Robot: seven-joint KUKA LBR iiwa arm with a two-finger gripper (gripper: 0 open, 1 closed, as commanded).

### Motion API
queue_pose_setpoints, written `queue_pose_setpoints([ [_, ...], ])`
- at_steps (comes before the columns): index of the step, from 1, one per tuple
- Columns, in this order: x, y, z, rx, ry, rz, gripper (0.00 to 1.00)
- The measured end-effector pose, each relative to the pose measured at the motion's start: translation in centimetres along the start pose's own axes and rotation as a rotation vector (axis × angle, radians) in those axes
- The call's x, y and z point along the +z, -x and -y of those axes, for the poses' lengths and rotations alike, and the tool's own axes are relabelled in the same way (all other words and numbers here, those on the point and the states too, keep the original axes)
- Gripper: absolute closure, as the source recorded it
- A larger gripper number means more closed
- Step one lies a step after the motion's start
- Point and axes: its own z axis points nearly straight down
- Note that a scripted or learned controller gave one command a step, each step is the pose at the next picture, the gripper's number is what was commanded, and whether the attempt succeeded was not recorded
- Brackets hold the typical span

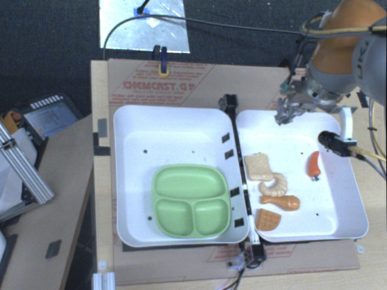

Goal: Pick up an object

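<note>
In the right bin [338,222] lie several toy foods: a tan bread slice [258,166], a pale shrimp [275,185], an orange drumstick [281,202], a waffle-patterned cracker [268,220] and a red chili [313,164] further right. My gripper [285,114] hangs over the far left part of this bin, above the white floor, well apart from the foods. Nothing shows between its fingers.
The left bin [133,132] holds a green three-compartment plate [190,199]. A black divider [237,162] runs between the bins. A black cable connector [331,141] juts over the right bin's far right side. The orange-grey arm [344,41] comes in from the upper right.
</note>
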Motion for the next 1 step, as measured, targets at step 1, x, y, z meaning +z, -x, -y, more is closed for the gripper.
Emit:
queue_pose_setpoints([
  [1, -0.98, -4.78, 2.20, 0.000, -0.001, -0.001, 1.00],
])
